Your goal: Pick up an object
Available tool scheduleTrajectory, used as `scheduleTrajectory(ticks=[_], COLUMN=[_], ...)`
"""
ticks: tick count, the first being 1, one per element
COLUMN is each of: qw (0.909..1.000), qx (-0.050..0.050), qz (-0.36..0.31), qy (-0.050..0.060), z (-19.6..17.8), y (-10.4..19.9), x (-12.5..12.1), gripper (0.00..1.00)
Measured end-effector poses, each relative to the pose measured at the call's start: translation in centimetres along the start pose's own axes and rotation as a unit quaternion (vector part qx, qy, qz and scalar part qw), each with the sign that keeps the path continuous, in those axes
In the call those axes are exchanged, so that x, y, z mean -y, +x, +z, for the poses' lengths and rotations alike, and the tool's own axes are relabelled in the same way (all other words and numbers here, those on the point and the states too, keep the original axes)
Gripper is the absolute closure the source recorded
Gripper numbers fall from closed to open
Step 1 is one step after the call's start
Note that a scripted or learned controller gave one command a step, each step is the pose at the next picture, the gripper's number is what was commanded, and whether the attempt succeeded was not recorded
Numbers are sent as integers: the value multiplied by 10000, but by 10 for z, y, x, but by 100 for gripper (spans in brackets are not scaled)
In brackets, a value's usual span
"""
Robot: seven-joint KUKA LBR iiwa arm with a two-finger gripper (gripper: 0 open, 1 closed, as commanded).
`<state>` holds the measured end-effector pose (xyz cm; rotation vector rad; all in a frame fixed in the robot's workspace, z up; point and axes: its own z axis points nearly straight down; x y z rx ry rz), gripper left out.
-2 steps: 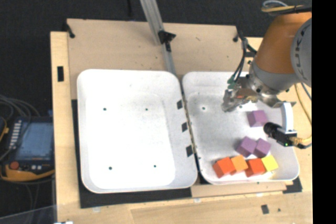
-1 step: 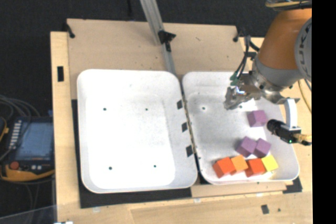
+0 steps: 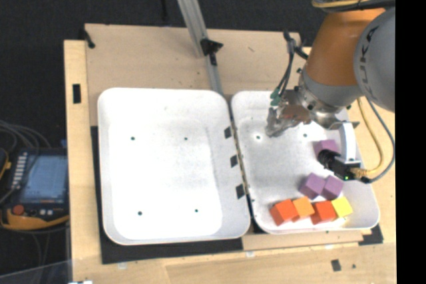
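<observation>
Setting: a wooden bench (image 3: 153,56) seen from above at a slant, bearing two shallow white bins side by side.
Left bin (image 3: 166,163): a white tray with a few small dark dots on its floor.
Right bin (image 3: 266,169): a white tray touching the left one along a seam with small dark clips; all the blocks lie in it.
Arm (image 3: 346,50): grey with a broad orange band, reaching in from the right and bending down over the far part of the right bin.
Gripper (image 3: 274,128): hangs over the far left part of the right bin, well apart from the blocks; the fingers point down and nothing is seen between them; I cannot tell whether the jaws are spread or pressed together.
Purple blocks (image 3: 321,185): two just beside each other near the bin's near right part, and a third purple block (image 3: 326,146) farther back, partly hidden by a black and white fitting.
Orange blocks (image 3: 285,211): in a row along the near edge, with a red-orange block (image 3: 324,211) next in line.
Yellow block (image 3: 342,207): at the right end of that row, touching the red-orange one.
Pole (image 3: 190,10): a grey metal strut rising from the bench behind the bins.
Handheld controller (image 3: 36,186): on the dark floor to the left of the bench, with a lit screen.
</observation>
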<state>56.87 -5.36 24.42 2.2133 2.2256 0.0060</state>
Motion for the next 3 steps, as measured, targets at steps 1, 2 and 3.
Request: scheduleTrajectory(ticks=[1,2,3], qw=[10000,10000,10000], qx=[0,-2,-1], qz=[-4,-4,-8], qy=[29,42,33], z=[11,20,26], y=[51,100,150], x=[-2,-4,-3], gripper=[100,100,100])
